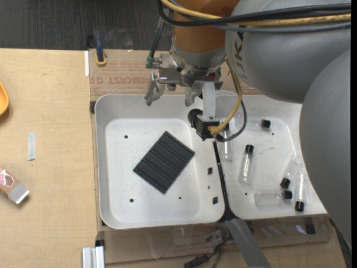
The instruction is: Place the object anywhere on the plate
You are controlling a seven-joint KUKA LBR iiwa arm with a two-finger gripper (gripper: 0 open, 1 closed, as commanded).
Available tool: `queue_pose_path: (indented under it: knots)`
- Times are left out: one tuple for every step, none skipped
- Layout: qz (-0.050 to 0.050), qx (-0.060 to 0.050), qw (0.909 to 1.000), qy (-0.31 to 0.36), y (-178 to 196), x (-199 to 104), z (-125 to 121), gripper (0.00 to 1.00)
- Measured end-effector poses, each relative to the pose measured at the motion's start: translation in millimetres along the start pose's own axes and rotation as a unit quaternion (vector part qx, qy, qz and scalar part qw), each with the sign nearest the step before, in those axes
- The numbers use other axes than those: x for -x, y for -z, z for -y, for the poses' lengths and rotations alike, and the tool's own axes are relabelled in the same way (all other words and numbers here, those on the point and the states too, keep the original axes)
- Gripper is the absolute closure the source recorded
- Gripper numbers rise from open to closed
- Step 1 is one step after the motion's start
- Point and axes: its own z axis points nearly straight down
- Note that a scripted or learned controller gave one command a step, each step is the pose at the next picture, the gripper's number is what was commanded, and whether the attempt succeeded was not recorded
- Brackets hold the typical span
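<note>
The black ridged plate (164,162) lies flat and turned at a slant in the left bin (106,149). The gripper (173,94) hangs over that bin's back rim — up past the plate, not touching it. Its two fingers (152,92) stand wide apart with nothing between them. Small clear vials (245,162) lie in the right bin (268,205).

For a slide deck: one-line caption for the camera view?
Open gripper above left bin's back rim; dark ribbed plate inside; vials in right bin.
</note>
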Motion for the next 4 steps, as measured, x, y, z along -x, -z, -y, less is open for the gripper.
queue_pose_path:
  knots:
    - [0.0,0.002,0.9776,0.21,8.2,-25.4,-63.5,0.0]
    - [0.001,0.001,0.9778,0.209,16.1,-24.0,-64.4,1.0]
    - [0.0,0.001,0.9658,0.259,-23.3,31.6,-54.6,1.0]
    - [0.0,0.001,0.9658,0.259,-23.2,31.6,-54.6,0.0]
